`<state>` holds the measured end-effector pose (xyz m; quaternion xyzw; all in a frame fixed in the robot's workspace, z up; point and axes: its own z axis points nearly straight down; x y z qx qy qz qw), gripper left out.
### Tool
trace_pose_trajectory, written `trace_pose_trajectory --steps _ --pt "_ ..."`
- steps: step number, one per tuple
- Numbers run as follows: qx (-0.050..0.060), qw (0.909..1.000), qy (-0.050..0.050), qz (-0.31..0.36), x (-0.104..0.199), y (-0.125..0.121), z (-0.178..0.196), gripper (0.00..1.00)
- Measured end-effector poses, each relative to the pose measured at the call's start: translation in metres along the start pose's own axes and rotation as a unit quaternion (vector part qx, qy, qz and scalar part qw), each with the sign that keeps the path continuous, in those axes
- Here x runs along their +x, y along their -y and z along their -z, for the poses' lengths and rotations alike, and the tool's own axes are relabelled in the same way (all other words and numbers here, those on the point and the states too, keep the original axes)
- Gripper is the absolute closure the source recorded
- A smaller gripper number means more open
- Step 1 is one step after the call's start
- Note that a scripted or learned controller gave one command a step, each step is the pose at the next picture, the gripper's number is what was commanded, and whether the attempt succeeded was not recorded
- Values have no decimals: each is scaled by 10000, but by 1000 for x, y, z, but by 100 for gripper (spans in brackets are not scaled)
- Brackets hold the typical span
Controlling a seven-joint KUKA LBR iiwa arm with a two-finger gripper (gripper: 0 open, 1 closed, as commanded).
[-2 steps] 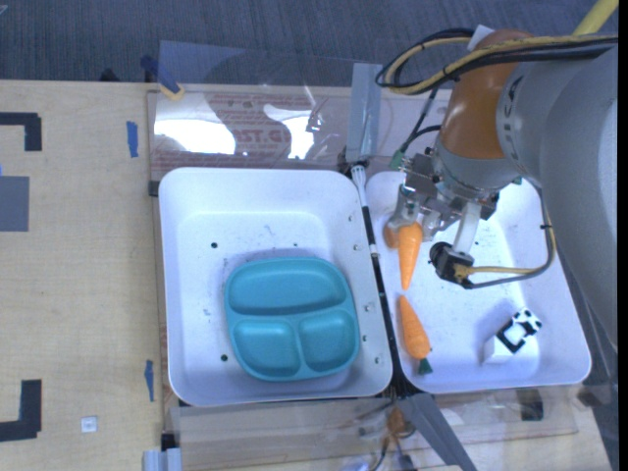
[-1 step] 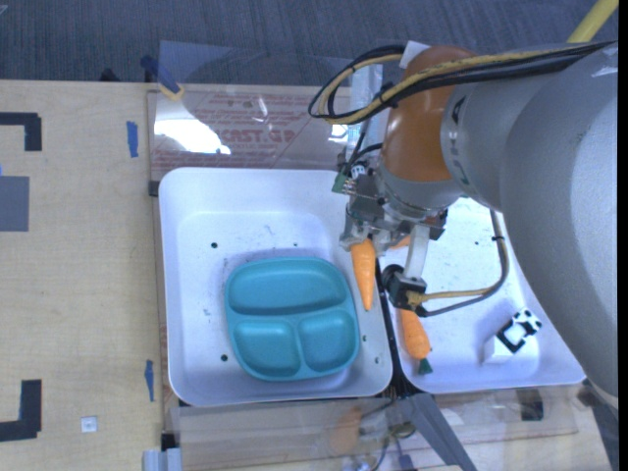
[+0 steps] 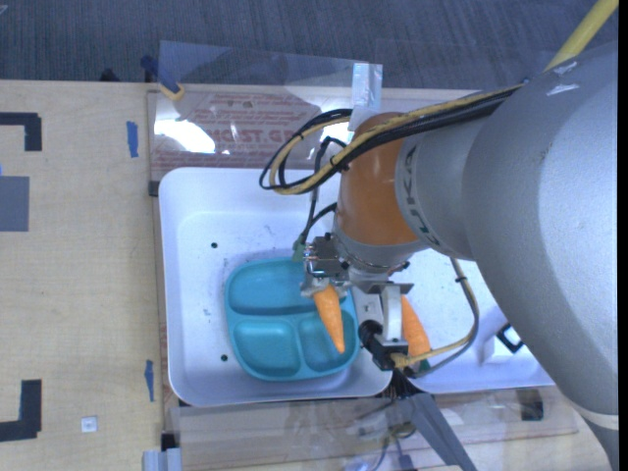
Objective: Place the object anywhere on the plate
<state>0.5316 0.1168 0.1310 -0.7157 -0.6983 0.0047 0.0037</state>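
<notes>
Light wood bench [image 3: 78,292] (black tape marks), dark grey carpet [image 3: 294,8] behind.

White bin [image 3: 186,292] sits on the wooden bench [image 3: 78,263]; clear plastic sheet [image 3: 255,116] lies behind the bin. Blue tape strips [image 3: 131,138] mark the bench left of it.

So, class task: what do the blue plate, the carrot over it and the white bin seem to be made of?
Blue plate: probably moulded plastic, with a smooth even colour, a soft sheen and raised dividers between its sections.
Carrot: looks like a plastic or rubber toy, uniform orange and glossy, though the material is not certain.
White bin: likely plastic, plain white with rounded corners, scuffed with small dark marks.
</notes>
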Motion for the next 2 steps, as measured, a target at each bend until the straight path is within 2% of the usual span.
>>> trace_pose_trajectory --steps 1,2 --pt "-60 9970 -3 769 -3 27 78 100" --pt "-40 9970 3 767 -4 28 76 0"
